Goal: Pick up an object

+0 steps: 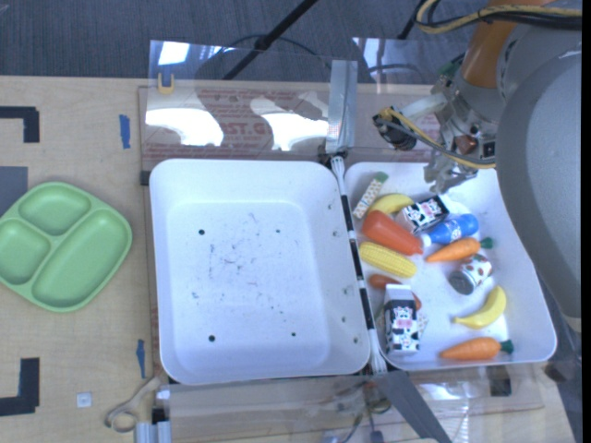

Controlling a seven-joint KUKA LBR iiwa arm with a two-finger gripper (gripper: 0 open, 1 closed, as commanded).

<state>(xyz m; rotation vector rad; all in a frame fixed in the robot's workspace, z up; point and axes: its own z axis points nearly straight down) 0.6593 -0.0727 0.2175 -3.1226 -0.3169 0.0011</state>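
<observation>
Camera view: the pick is not yet done. The gripper point(441, 181) hangs over the far part of the right bin point(528, 275), just above a small cow-patterned carton point(425, 214), and nothing shows between its fingers; whether they are spread or closed I cannot tell from this slant. All the likely targets lie in that bin: a blue bottle point(454, 227) touching the carton, a red pepper point(391, 233), corn point(387, 260), a far banana point(394, 203), two carrots point(452, 250) point(473, 349), a can point(470, 275), a near banana point(484, 309) and a second carton point(403, 320). They crowd together, so judging by this, neighbours could foul a grasp. To the left sit the left bin point(249, 266) and, well apart, a green tray point(61, 245).
</observation>
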